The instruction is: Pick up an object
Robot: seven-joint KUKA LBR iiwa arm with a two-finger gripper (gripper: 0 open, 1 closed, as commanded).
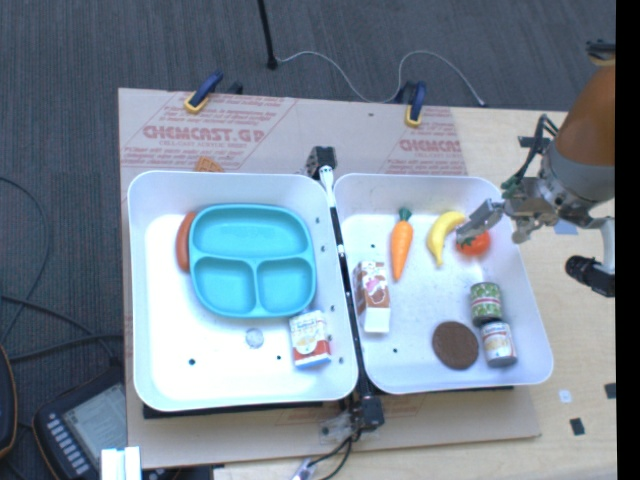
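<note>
The arm enters from the right, its orange band visible above the grey wrist. The gripper point(497, 218) sits over the upper right corner of the right bin point(530, 363). Its two fingers stand apart in a moderate spread; one fingertip reaches toward a small red tomato-like object point(475, 242), which lies just beside it and is not between the fingers. Nothing is held.

Contents of the right bin:
- A yellow banana point(442, 235), just left of the red object, close to touching it.
- An orange carrot point(400, 247) with a green top, left of the banana, lying roughly lengthwise.
- A white carton point(374, 295) near the bin's left wall, below the carrot.
- A brown round disc point(456, 345) toward the lower centre.
- Two small cans: a green-labelled can point(486, 302) and, directly below it, a white-labelled can point(497, 342), just right of the disc.

Contents of the left bin point(165, 368):
- A blue divided tray point(252, 260) with three compartments.
- A red-orange item point(183, 242) partly hidden under the tray's left edge.
- A small box point(311, 339) at the lower right, tilted.

Both bins rest on a cardboard sheet point(150, 133) held by two clamps
</note>
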